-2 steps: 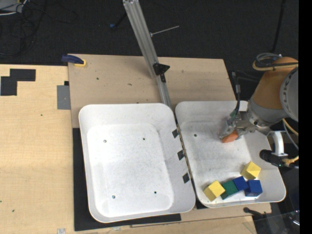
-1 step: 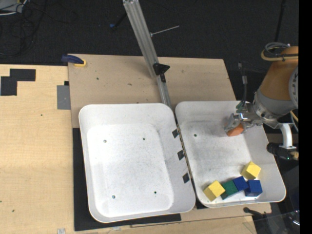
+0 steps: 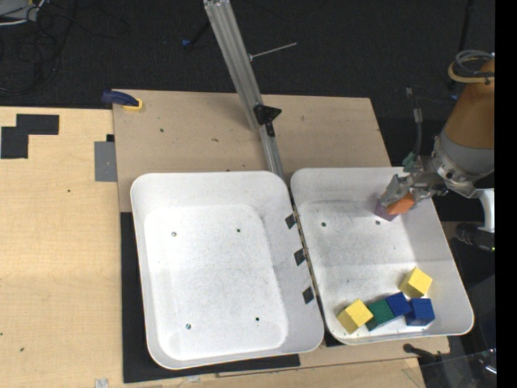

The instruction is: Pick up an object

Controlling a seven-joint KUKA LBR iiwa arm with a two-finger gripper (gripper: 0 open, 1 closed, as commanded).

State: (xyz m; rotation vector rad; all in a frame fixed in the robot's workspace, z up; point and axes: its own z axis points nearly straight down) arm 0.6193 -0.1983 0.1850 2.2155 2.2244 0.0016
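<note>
Pincer (image 3: 397, 201) over right bin (image 3: 355, 241), clamped on an orange block (image 3: 400, 206) (partly hidden). Coloured blocks (image 3: 388, 307) clustered near bin's front corner.

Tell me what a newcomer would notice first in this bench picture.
Probably the cluster of small yellow, green and blue blocks in the near corner of the right-hand shallow white bin. Next, the grey arm's gripper over that bin's far right side, with a small orange object between its fingers. The left-hand shallow white bin sits alongside.
</note>
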